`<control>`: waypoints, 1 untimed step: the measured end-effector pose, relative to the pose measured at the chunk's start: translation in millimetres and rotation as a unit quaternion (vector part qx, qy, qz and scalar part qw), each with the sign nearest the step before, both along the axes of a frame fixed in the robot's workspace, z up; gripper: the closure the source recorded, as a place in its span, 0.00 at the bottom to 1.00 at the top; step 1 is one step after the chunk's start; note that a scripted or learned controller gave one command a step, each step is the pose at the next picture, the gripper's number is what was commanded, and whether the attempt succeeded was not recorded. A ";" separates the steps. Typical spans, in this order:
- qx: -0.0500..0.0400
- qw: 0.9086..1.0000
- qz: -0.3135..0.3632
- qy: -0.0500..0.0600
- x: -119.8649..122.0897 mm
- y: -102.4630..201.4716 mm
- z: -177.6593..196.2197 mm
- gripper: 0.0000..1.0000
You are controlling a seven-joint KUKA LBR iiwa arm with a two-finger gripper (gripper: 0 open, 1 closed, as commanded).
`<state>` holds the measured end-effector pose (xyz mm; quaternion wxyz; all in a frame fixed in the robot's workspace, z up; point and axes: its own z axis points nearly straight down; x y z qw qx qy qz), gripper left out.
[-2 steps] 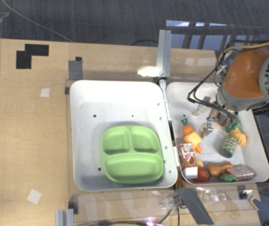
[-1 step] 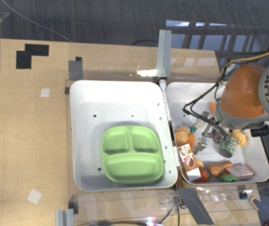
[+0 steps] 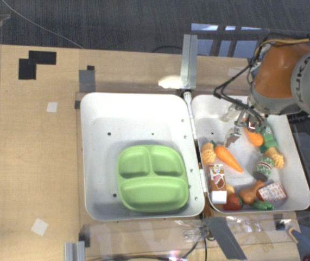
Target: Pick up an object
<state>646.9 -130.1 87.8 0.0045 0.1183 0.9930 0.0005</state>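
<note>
while the end effector [image 3: 240, 128] hangs with fingers apart and nothing between them, the carrot [image 3: 228, 157] lies just below-left.

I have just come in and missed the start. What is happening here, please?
A grey arm reaches in from the right over the right bin, which holds toy food. Its end effector hangs above the bin's upper part, near two carrots. I see nothing between its fingers, so no object is picked up yet. The left bin holds a green tray.
</note>
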 end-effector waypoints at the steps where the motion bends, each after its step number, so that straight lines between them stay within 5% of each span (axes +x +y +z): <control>1: -0.001 1.000 0.013 -0.002 10.8 -11.8 1.1 0.00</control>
